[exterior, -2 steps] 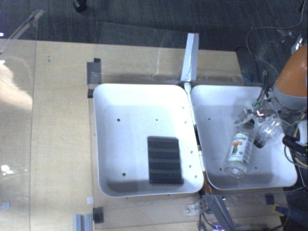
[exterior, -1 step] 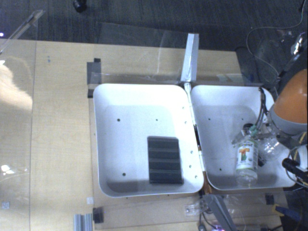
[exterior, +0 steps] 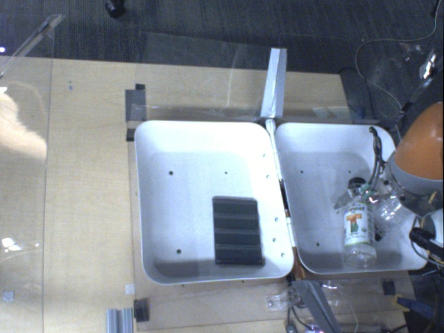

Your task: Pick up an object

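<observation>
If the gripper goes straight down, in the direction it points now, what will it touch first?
Most likely the clear bottle with the white label, lying in the right bin. The gripper hangs just over the bottle's upper end. Depth is hard to judge from this slanted view, so it may already be close to touching.

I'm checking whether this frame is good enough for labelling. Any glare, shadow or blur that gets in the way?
Camera view: bright glare washes the bench's left edge; the left bin is evenly lit, with shadow along its near wall below the black ridged block; the clear bottle in the right bin is hard to outline against white; the orange-banded arm looks soft at the frame's edge.
</observation>
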